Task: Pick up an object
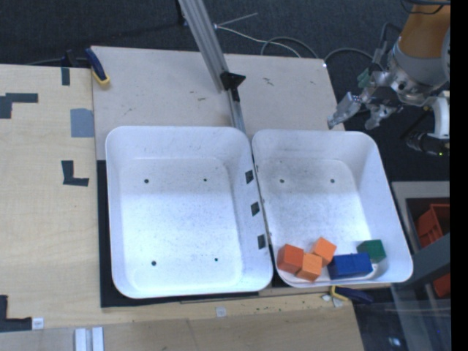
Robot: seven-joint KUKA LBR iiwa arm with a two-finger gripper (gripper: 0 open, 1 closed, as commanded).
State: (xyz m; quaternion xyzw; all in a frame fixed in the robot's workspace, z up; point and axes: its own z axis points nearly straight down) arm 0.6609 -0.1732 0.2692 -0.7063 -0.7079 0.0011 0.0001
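Note:
Several small blocks lie bunched at the near edge of the right bin (365, 159): an orange block (291, 257), a second orange block (324, 249), a third orange block (311, 266), a blue block (349, 266) and a green block (372, 250). My gripper (358, 112) hangs above the far right corner of that bin, just beyond its rim and well away from the blocks. Its fingers are spread apart with nothing between them.
The left bin (117, 196) stands beside the right one. A slanted metal rail (208, 42) runs down to the gap between the bins. A blue-and-yellow clamp (97, 68) sits at the bench's far left corner, another clamp (344, 295) at the near edge.

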